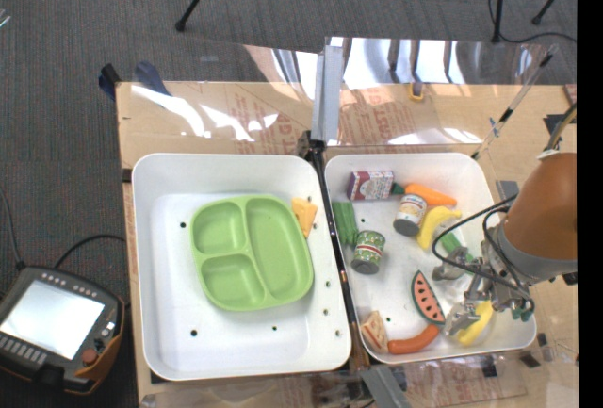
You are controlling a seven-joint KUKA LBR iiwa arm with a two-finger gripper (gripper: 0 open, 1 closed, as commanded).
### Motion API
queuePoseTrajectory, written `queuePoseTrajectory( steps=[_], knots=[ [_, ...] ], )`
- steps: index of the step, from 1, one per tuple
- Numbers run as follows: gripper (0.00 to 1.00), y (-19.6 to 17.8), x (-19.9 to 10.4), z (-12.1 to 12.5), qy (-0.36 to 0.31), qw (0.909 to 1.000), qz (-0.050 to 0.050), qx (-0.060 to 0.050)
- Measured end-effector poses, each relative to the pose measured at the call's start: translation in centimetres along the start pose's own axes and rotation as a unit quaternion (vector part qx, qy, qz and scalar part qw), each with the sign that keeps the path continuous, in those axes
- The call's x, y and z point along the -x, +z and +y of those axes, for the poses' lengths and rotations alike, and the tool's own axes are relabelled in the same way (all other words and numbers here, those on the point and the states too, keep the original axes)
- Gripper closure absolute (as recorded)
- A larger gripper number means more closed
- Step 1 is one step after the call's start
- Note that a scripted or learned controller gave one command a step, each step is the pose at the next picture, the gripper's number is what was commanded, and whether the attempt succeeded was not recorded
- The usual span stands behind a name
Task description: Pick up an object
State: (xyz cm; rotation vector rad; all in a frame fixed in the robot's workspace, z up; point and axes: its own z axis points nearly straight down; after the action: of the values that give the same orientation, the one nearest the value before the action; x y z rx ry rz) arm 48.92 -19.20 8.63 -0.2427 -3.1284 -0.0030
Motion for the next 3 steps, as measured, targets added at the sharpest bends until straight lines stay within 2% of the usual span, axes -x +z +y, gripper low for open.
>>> queuePoseTrajectory(
  steps=[1,2,3],
  knots=[
    [1.0,-1.0,0.2,0.3,-0.004,1.0,-0.001,0.0],
    [1.0,-0.1,6.9,2.7,0.046,0.999,-0.002,0.0],
    [1.0,-0.2,13.6,2.7,0.057,0.9984,-0.003,0.0]
  ],
)
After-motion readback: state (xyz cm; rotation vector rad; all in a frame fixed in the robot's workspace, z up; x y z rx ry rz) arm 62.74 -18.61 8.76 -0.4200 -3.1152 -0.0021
